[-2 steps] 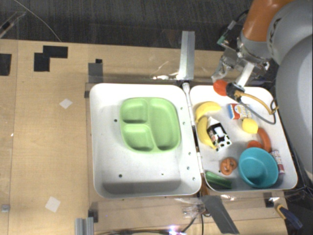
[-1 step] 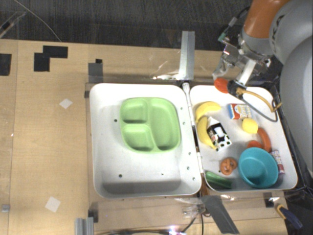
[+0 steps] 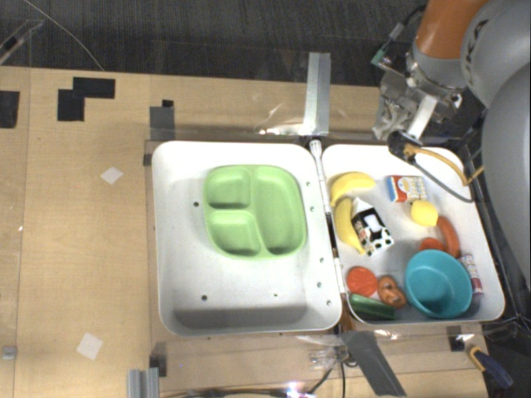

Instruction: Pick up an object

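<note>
Two bins are sitting side by side: the left bin (image 3: 174,247) is holding a green tray (image 3: 253,210), and the right bin (image 3: 491,293) is holding a banana (image 3: 347,206) whose long axis is curving from the bin's far side toward the near side, a black-and-white carton (image 3: 371,229), a small box (image 3: 406,189) with print too blurred to read, a lemon (image 3: 424,214), a tomato (image 3: 361,280) and a teal bowl (image 3: 438,282). Above that bin's far edge the gripper (image 3: 398,123) is hovering, well apart from the banana and other items lying below and nearer the camera, and I cannot tell how its jaws are standing.
</note>
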`<state>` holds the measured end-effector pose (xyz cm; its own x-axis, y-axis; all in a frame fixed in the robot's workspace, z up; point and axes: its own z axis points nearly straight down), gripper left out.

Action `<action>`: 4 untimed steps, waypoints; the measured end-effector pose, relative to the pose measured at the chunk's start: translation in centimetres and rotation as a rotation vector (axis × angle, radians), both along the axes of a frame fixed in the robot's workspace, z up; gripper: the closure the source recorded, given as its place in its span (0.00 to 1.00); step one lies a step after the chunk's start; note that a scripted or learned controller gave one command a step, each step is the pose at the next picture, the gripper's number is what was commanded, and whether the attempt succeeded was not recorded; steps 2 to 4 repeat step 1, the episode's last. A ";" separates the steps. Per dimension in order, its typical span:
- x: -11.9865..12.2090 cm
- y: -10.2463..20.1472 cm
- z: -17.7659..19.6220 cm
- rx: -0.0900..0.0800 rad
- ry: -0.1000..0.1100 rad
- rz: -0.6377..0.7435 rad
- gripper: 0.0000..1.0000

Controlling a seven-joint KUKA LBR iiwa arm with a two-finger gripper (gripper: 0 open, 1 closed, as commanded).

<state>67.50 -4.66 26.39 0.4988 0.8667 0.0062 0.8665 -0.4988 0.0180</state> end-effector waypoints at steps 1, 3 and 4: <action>0.0 0.0 -0.1 0.000 0.001 0.000 0.00; 0.0 0.0 -0.1 0.000 0.001 0.000 0.00; 0.0 0.0 -0.1 0.000 0.001 0.000 0.00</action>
